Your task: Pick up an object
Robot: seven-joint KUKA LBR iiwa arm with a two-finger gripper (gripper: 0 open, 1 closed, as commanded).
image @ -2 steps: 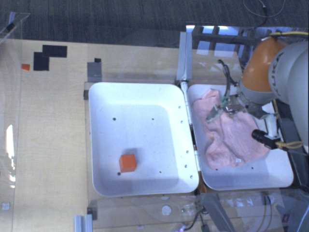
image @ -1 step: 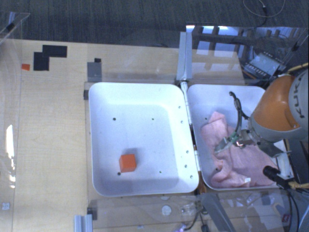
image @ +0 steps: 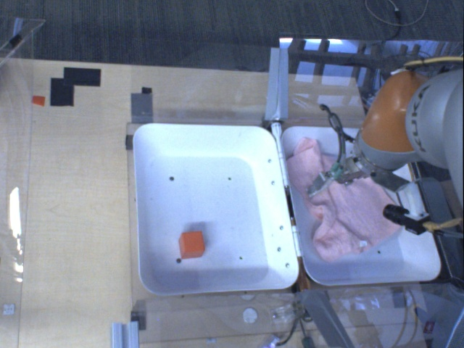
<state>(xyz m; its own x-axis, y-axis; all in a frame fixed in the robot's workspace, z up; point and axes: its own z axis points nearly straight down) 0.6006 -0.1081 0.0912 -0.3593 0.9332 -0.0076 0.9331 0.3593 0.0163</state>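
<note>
Camera view, slanted look down on table (image: pixel 72 216). Two shallow white bins side by side, split by a grey divider rail (image: pixel 286 194).

Left bin (image: pixel 156 165): one orange block (image: pixel 192 244), lying loose toward the near-left part of the floor, well apart from every wall. Probably sits free like that so it can be reached from above with room on all sides.

Right bin (image: pixel 424 267): one pink cloth (image: pixel 348 216), crumpled, spread over most of the floor, one lobe bunched up against the divider side. Looks simply dropped in, not folded, so plenty of ridges to pinch.

Arm (image: pixel 435 122) reaching in from the right, orange band (image: pixel 388 122) above the wrist, angled down over right bin. Tool (image: pixel 328 180) low over the cloth's upper middle, touching or just above a fold; cannot tell which. Cannot tell tool state: too small and blurred against the fabric. No cloth seen lifted.

Judgement: cloth is the pick target given the pose; block out of play for now.

Count: bins 2, block 1, cloth 1, arm 1, tool 1. Black markers (image: pixel 72 85) on table far left, plus one small orange tag (image: pixel 38 101).
</note>
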